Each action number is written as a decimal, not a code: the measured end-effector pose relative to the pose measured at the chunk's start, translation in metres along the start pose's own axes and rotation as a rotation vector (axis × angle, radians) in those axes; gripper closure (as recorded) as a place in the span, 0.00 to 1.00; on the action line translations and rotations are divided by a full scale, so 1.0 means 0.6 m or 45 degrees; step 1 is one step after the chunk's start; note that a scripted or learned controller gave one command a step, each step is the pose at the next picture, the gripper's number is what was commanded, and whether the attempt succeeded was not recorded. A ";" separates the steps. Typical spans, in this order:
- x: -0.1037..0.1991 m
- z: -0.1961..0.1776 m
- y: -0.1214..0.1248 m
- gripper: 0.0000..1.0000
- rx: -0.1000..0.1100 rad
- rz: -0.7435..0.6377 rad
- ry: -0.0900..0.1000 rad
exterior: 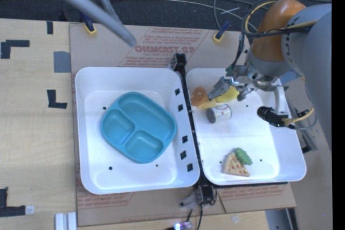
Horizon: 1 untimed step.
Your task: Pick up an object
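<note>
Tool: grip state cannot be told | yellow object, metal cup seen beside it, near right bin far rim | open floor noted toward pizza slice.

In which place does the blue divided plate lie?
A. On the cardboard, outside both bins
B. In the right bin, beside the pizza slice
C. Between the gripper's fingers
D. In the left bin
D: the blue divided plate lies flat on the floor of the left bin, while the pizza slice is in the right bin.
</note>
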<state>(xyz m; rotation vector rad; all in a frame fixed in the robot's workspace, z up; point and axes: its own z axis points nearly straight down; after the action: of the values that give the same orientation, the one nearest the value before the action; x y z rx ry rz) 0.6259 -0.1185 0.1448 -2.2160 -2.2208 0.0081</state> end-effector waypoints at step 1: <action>-0.016 0.096 0.004 0.00 -0.003 0.002 -0.003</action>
<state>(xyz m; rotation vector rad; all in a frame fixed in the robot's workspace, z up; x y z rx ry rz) 0.6281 -0.1282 0.0874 -2.2206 -2.2211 0.0075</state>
